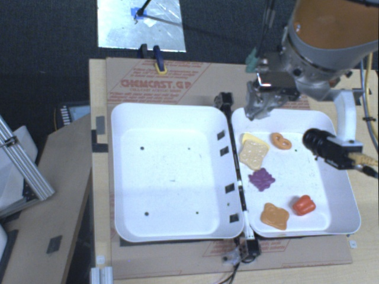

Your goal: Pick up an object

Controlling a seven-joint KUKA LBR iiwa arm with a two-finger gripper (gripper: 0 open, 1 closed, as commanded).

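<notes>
The right bin [340, 185] holds several toy foods: a yellow cheese wedge [253, 139], a pale waffle-like cracker [253, 154], an orange pretzel [280, 141], a purple grape cluster [261, 179], an orange toast piece [275, 216] and a red pepper [304, 205]. My gripper [256, 108] hangs over the bin's far left corner, just above and behind the cheese wedge. Nothing shows between its fingers.
The left bin [118, 158] lies beside the right one, with a black clipped divider [232, 164] between them. A black cylindrical part [325, 145] juts over the right bin's far right side. A shiny metal sheet [141, 16] lies behind the bench.
</notes>
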